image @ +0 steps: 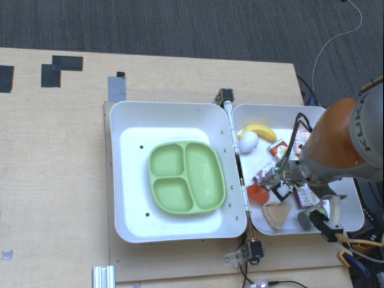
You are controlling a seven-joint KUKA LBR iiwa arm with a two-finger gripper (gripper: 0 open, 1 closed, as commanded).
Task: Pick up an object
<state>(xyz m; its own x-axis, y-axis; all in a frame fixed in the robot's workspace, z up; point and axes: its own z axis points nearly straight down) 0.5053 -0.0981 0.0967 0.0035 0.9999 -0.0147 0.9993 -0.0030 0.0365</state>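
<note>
Here, one green tray (pixel 186 177), one banana (pixel 260 131), one egg (pixel 248 141); pincer (pixel 279 182) state unclear.

The grey arm with its orange band (pixel 335 140) is being reached in from the right, its two-finger gripper (pixel 277 183) being hung low, pointed leftward.

Robotics lab, pale plywood table (pixel 54 161) sitting on grey carpet (pixel 180 17), black tape marks (pixel 59 69) showing, loose cables (pixel 336 35) trailing, grey-and-orange industrial arm (pixel 345 140) reaching over two shallow white bins (pixel 174 116).
</note>
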